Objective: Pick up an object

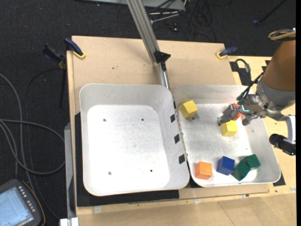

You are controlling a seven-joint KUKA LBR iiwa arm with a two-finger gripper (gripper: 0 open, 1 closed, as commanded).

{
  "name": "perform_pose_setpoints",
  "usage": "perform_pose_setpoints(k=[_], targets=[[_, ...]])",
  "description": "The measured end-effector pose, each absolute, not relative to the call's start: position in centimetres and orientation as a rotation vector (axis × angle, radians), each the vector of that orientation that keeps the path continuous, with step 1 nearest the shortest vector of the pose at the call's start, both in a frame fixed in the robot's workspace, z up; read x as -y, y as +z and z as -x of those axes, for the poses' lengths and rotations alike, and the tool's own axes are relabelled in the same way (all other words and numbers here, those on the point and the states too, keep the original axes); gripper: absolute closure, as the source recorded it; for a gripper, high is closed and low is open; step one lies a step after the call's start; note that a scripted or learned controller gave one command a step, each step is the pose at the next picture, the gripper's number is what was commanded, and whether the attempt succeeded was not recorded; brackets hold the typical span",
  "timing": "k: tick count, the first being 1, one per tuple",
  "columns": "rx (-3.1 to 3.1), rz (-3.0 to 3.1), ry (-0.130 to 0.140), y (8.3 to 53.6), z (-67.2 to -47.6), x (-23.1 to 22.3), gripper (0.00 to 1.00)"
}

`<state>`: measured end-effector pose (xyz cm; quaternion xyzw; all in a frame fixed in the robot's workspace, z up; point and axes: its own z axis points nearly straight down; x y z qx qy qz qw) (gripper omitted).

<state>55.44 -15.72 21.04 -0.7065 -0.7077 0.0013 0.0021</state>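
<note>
camera view, looking down at a slant on the bench [122,55] and its two white bins.

arm [282,74] comes in from the right edge, grey with the orange band above the wrist. gripper [233,116] sits over the right bin [207,142], toward its upper right part. it is just above and touching or nearly touching a yellow block [229,128]; the block lies beneath the fingertips rather than between them, so no hold is shown. the gripper's open or closed state: cannot tell from this angle.

right bin contents:
- second yellow block [189,109] near the upper left corner of the bin, tilted, close to the wall shared with the left bin.
- orange block [203,170] near the lower left corner.
- blue block [225,165] just right of the orange one, along the lower edge.
- two green blocks, one [241,170] just beside the blue block, the other [252,161] at its upper right, the pair touching or very nearly so, toward the lower right corner.

left bin [127,135]: white floor with fine dark speckling.

bench surface is tan board. a grey metal pole [143,22] slants from the top edge down to the gap between the bins. blue and yellow clamps at the upper left corner [74,48] and upper right corner [226,52] of the board.
</note>
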Motion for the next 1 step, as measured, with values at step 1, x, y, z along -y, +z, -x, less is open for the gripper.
perform_pose_setpoints(k=[1], targets=[[2.222, 2.221, 0.0, 21.28, -55.53, 15.74, 0.0]])
